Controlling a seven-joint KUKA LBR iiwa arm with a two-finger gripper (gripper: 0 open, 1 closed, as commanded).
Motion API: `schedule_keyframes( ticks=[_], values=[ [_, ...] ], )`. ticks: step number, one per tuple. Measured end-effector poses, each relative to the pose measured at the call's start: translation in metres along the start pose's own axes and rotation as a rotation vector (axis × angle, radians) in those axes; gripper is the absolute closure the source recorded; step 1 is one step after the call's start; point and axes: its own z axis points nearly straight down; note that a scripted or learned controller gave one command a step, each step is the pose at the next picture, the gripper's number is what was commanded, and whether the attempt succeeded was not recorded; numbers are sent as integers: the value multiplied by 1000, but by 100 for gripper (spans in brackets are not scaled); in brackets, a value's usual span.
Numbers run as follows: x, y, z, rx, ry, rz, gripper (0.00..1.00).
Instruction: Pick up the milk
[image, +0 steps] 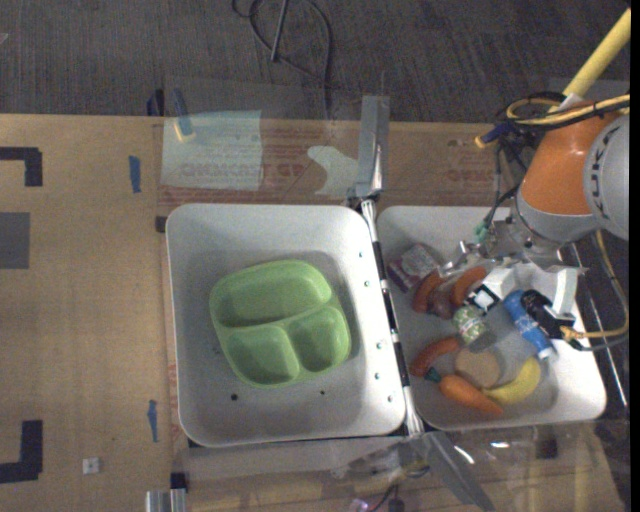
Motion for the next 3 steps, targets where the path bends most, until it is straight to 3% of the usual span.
schedule_keyframes(
  ticks=[1,2,3],
  values=[
    [-3,0,-10,-4,0,7,100],
    [-38,-42,-37,14,7,-162,100],
    [-39,-42,-37,15,7,-161,0]
  ],
)
